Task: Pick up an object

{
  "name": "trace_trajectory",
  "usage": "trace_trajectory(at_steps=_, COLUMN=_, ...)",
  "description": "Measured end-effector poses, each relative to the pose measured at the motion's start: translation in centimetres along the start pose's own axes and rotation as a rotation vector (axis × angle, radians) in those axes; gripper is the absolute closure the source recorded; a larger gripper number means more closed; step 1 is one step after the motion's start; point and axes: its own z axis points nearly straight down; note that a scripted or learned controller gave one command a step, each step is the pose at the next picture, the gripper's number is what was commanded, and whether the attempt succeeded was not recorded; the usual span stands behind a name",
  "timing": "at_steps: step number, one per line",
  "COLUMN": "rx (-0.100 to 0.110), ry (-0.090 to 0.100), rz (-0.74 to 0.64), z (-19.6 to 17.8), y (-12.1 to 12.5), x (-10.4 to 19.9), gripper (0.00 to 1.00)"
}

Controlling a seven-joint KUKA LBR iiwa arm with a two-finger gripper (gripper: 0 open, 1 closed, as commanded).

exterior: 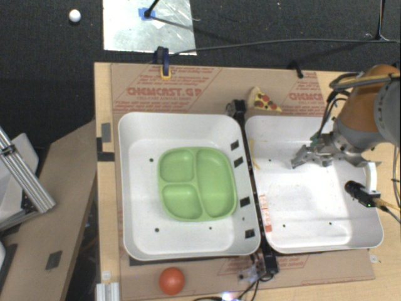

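Note:
My gripper hangs low over the back part of the right bin, close to its floor. Its fingers are spread open and there is nothing between them. A green divided plate lies in the middle of the left bin, well to the left of the gripper. A toy pizza slice lies on the board just behind the right bin's far rim. An orange-red ball rests on the board in front of the left bin.
The arm reaches in from the right over the right bin's far corner. Black clips sit along the seam between the bins. A blue clamp grips the board's far edge. A small white ball lies on the dark floor far left.

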Motion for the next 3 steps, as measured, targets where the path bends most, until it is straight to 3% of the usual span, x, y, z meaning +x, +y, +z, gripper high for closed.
trace_trajectory(at_steps=1, rx=-0.004, ry=-0.001, rz=-0.001, z=-1.1, y=0.1, x=0.0, gripper=1.0)
trace_trajectory(at_steps=3, rx=-0.004, ry=-0.001, rz=-0.002, z=-11.2, y=-1.0, x=0.9, gripper=1.0)
